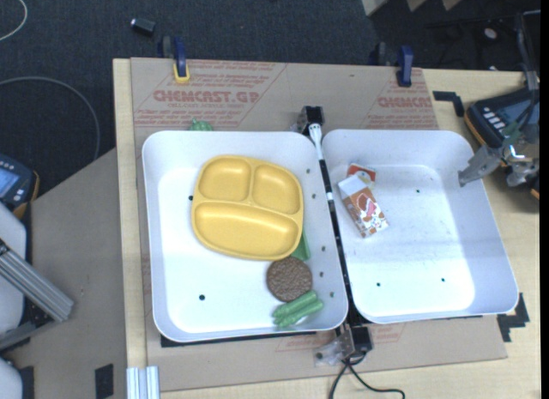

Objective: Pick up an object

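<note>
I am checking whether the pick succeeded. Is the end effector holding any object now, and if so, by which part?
Nothing is held. The end effector is at the right bin's far right edge, with no object between its fingers; the small carton lies apart in that bin.

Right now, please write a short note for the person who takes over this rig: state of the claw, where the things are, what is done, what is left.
Claw: at the right bin's far right rim, holding nothing visible.
Left bin: yellow divided plate; brown round patty and green bean pod near its front right corner.
Right bin: small snack carton, lying alone, upper left.
Done: nothing picked yet.
Left: choose an object, grasp, lift.
</note>
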Robot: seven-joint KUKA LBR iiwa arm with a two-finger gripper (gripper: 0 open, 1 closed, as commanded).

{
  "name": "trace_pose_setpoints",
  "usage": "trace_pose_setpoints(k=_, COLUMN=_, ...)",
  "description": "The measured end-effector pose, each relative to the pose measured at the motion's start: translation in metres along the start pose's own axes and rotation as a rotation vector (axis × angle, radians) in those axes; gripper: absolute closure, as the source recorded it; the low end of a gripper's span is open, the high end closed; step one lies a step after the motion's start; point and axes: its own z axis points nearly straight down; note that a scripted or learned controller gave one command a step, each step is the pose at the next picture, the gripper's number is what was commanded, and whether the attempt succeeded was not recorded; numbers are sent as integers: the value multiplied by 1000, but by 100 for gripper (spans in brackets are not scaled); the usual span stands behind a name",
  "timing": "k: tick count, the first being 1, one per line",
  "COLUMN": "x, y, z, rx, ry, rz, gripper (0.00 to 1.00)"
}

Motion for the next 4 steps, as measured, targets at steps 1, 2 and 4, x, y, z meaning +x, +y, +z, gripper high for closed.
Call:
trace_pose_setpoints(k=1, x=46, y=-64, z=119, rx=17, ry=9, rz=0, gripper=0)
trace_pose_setpoints(k=2, x=42, y=-59, z=102, rx=-3, ry=-1, rz=1, gripper=100)
trace_pose_setpoints(k=4, x=198, y=-70, z=59, rx=-3, ry=4, rz=-10, gripper=100)
